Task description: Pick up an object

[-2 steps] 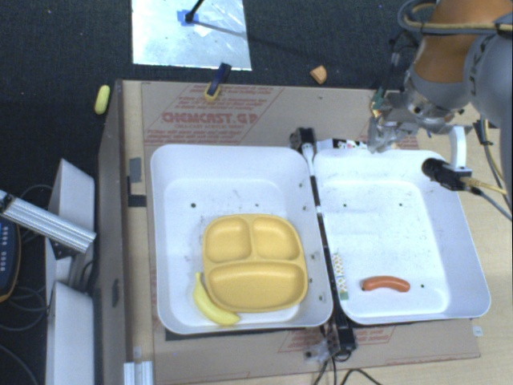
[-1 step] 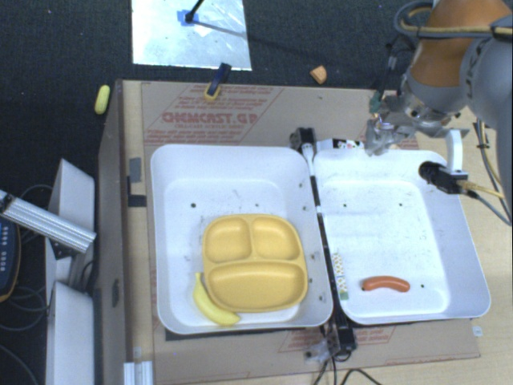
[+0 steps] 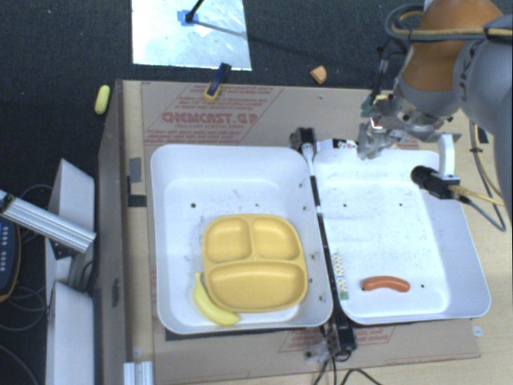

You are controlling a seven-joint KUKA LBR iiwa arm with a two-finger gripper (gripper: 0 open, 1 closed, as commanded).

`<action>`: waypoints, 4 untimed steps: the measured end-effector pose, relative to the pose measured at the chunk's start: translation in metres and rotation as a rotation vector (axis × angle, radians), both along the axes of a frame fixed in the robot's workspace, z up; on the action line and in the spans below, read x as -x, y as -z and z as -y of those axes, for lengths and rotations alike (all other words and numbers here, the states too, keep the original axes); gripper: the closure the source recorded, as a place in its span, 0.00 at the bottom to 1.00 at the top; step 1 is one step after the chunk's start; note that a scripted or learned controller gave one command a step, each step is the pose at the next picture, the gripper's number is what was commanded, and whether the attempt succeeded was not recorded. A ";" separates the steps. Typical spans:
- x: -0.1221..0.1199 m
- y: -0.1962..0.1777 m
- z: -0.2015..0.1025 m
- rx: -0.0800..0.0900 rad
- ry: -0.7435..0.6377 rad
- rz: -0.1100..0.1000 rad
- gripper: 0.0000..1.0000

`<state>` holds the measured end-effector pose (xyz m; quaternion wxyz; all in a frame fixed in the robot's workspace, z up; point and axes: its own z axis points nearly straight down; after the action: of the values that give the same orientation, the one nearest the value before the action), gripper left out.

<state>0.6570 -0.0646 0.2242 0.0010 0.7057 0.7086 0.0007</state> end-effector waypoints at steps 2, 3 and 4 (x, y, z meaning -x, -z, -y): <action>-0.004 -0.011 0.063 0.001 0.003 0.001 1.00; -0.011 -0.017 0.013 -0.001 0.000 0.001 1.00; 0.012 -0.029 0.013 -0.001 0.002 0.001 1.00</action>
<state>0.6449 -0.0773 0.2531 0.0010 0.7064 0.7078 0.0012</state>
